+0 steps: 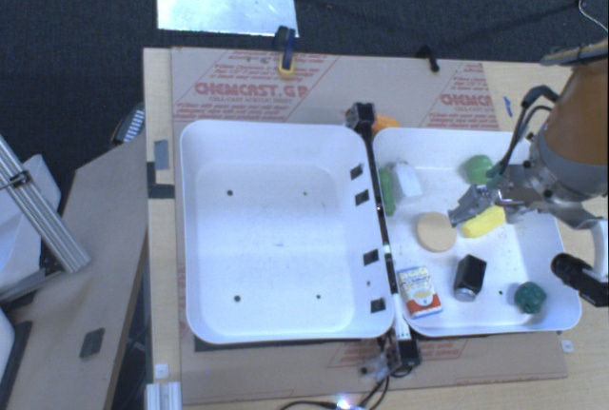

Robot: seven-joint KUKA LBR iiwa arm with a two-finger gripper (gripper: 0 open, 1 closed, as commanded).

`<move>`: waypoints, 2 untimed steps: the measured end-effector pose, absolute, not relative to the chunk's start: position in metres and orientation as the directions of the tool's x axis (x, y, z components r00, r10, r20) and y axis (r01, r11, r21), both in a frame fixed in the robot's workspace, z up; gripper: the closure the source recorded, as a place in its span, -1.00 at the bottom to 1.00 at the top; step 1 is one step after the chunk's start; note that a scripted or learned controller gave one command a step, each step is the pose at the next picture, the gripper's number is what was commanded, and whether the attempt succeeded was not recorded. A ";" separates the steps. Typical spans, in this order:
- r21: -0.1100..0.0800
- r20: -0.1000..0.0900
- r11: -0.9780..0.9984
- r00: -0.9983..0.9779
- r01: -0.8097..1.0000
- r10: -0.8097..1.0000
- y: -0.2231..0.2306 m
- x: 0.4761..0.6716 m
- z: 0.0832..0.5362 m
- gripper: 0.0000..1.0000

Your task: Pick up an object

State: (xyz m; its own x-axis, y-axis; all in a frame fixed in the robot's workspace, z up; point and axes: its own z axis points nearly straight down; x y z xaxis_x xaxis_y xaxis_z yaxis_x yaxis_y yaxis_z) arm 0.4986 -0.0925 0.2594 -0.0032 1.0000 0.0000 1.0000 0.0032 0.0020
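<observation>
In the right of the frame, inside the right-hand shallow white bin (pixel 561 308), a yellow oblong soft-looking object (pixel 483 223) is seen lying just below and slightly right of the grey two-finger gripper (pixel 473 205). Its long axis runs on a slant, from lower left up toward the right. The gripper's tip is placed at the object's upper-left end, seemingly touching or hovering just over it; contact cannot be confirmed. Whether the jaws are parted or closed cannot be told, and nothing can be seen held between them.

The grey arm with the orange band (pixel 580 118) is brought in from the right edge and bent down and leftward, the wrist being held over the bin's middle. A tan round disc (pixel 437 231) lies just left of the yellow object, and a green rounded lump (pixel 479 168) sits above the gripper. The yellow object is judged the nearest candidate for a grasp, with a close across its short width being called for
</observation>
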 end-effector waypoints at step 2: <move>0.003 0.000 0.002 -0.002 1.000 1.000 -0.152 0.487 0.142 1.00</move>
